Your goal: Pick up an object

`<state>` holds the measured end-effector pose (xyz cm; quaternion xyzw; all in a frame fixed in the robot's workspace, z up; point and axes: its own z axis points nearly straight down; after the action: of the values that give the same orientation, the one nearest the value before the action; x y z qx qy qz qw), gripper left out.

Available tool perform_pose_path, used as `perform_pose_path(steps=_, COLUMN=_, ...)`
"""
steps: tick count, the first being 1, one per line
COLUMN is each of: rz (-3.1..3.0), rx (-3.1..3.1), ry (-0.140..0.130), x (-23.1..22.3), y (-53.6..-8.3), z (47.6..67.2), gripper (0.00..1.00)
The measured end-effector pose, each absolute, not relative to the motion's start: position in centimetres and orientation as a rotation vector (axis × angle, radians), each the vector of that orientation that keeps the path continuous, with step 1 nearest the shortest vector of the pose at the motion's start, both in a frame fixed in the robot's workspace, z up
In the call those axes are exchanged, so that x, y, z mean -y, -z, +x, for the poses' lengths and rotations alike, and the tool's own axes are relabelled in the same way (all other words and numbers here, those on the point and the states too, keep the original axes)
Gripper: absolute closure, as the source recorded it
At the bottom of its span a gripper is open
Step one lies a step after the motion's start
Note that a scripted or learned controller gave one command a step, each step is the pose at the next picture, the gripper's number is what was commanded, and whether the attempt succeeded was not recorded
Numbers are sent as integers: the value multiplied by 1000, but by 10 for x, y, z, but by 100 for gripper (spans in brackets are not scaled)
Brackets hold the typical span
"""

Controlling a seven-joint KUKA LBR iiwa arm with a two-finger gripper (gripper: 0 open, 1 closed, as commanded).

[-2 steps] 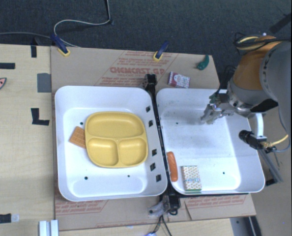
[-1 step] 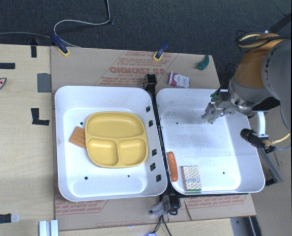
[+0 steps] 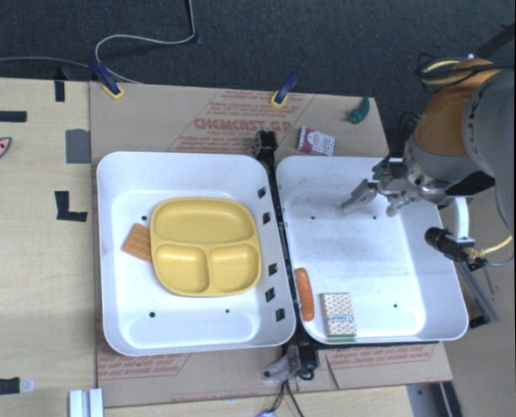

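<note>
Approach step – jaws spread wide, holding nothing, gripper [image 3: 373, 195] over right bin's [image 3: 414, 272] far edge – next it must reach the hotdog [image 3: 304, 293] or box [image 3: 337, 314] at the near edge.

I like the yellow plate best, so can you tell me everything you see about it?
The yellow plate looks like smooth plastic, squarish with rounded corners. Raised ridges split it into three sections: one wide one at the far side and two smaller ones nearer the camera. It lies flat, right way up, in the left white bin, turned slightly askew. Nothing sits in its sections. Its left edge covers part of a brown waffle-like piece.
</note>
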<state>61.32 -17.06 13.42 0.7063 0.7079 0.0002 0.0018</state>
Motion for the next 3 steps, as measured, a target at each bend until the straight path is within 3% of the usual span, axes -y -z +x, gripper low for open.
perform_pose_path(steps=1, rz=2219, rx=-2220, ry=0, x=145, y=-86, z=587, gripper=0)
perform_pose_path(steps=2, rz=2217, rx=-2216, ry=-1, x=146, y=-96, z=588, gripper=100)
perform_pose_path(steps=3, rz=2216, rx=-2218, ry=-1, x=146, y=-106, z=588, gripper=100)
